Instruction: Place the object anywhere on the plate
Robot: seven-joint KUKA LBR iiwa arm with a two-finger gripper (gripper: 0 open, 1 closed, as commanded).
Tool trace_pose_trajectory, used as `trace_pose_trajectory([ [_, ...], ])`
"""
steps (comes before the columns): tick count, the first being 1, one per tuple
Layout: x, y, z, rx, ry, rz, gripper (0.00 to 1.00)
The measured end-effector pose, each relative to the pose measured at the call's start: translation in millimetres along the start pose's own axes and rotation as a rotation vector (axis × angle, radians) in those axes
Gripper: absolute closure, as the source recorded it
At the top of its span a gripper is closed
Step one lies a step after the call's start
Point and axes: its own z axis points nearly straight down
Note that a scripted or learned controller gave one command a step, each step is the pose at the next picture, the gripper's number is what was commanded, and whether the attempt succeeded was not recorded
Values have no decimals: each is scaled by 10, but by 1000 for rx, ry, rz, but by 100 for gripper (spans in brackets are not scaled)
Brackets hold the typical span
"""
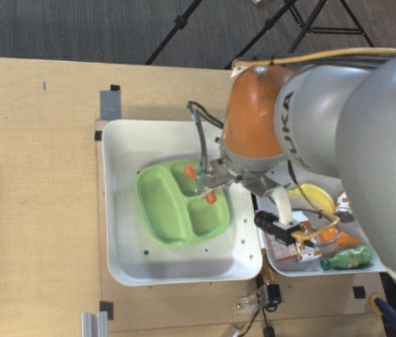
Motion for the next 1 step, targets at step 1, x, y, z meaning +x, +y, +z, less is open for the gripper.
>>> trace_pose_trajectory([
  [1, -7, 0, -2, -1, 0, 1, 0],
])
